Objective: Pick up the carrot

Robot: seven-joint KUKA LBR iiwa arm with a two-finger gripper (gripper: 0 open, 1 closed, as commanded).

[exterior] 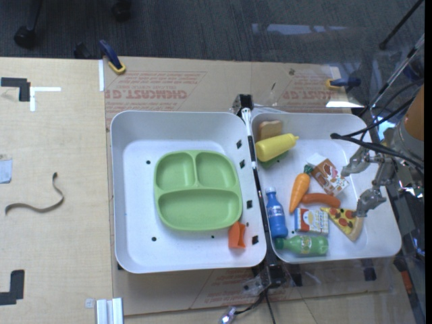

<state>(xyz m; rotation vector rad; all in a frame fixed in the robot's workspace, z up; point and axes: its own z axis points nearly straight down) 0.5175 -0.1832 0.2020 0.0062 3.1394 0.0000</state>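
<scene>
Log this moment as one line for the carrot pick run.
stage: approach | carrot: lying in right bin, between yellow mustard bottle and hot dog | gripper: open, right of carrot, holding nothing

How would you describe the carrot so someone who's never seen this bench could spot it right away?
Look in the right bin, the crowded one. Near its middle, below the yellow bottle and right of the blue bottle, lies the carrot. It is a plain orange cone with a green tip, standing nearly upright in the view, unlike the flatter red sausage beside it.
</scene>
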